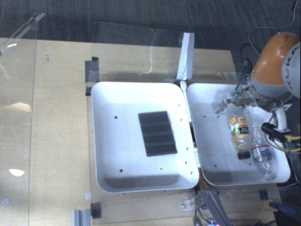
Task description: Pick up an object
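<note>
A black ribbed rectangular pad (157, 133) lies flat in the middle of the left bin (108, 102). In the right bin (207, 140) a clear bottle with a yellow-orange label (239, 127) lies lengthwise, its dark cap toward the front. To its right lies a second clear bottle with a red and blue label (261, 153). My gripper (233, 102) hangs low over the back of the right bin, just behind the top end of the yellow-labelled bottle. Nothing shows as lifted.
The grey arm with its orange band (277, 55) covers the right bin's back right corner. Cables (277, 133) loop over that bin's right rim. A metal upright (186, 55) stands behind the gap between the bins.
</note>
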